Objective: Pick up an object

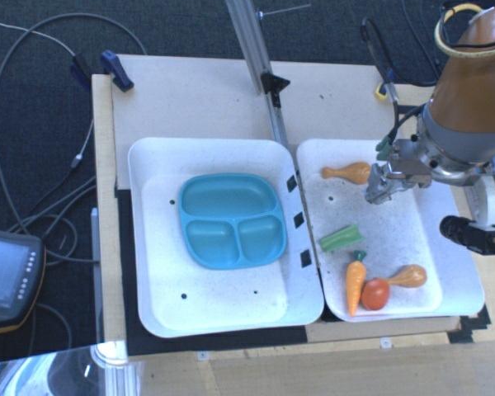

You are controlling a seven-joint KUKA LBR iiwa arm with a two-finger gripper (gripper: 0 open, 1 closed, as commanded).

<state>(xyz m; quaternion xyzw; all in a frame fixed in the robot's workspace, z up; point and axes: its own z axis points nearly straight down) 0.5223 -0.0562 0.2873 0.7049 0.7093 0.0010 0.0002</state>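
Note:
The right bin [445, 246] holds a tan drumstick-shaped toy [348, 172] at its far left, a green piece [340, 238] near the middle, an orange carrot [355, 285], a red tomato [375, 294] and a second tan drumstick [408, 276] near the front. My gripper [382, 188] hangs over the upper part of this bin, just right of the far drumstick and a little apart from it. Nothing shows between its fingers.
The left bin [148, 221] holds a blue divided plate [231, 219]. A metal pole [249, 31] slants across the bench behind the bins. Black clips [297, 219] sit on the rim between the bins. Cables and a tablet [8, 279] lie on the floor at left.

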